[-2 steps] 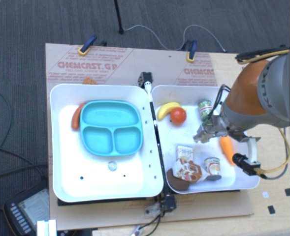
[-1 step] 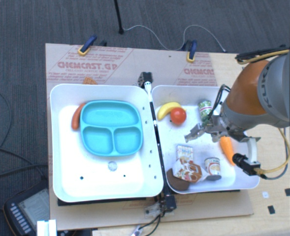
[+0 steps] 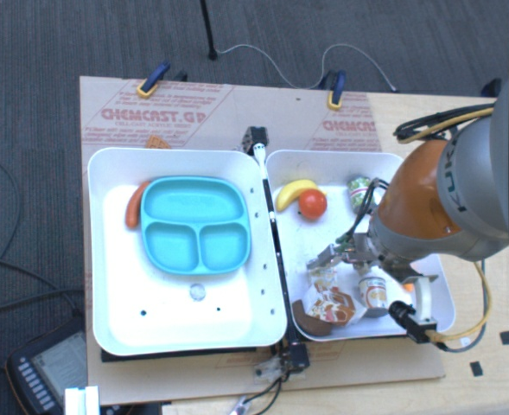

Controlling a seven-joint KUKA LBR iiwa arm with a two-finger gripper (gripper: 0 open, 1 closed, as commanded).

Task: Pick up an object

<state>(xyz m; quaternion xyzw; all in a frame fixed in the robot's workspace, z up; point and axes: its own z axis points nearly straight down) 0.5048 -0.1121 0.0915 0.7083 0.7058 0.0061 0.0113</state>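
Low in the right bin (image 3: 427, 314), gripper (image 3: 334, 258) above a crumpled wrapper (image 3: 330, 299), its grip unreadable

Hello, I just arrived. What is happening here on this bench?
A grey and orange robot arm is reaching down into the right bin, among its items: a banana, a tomato, a small can and a crumpled wrapper. Its hand is low near the wrapper; no grasp is visible. The left bin holds a blue divided tray and a sausage.

The brown board (image 3: 237, 115) on the bench is showing red print reading "CHEMCAST GP", repeating partly at its right.
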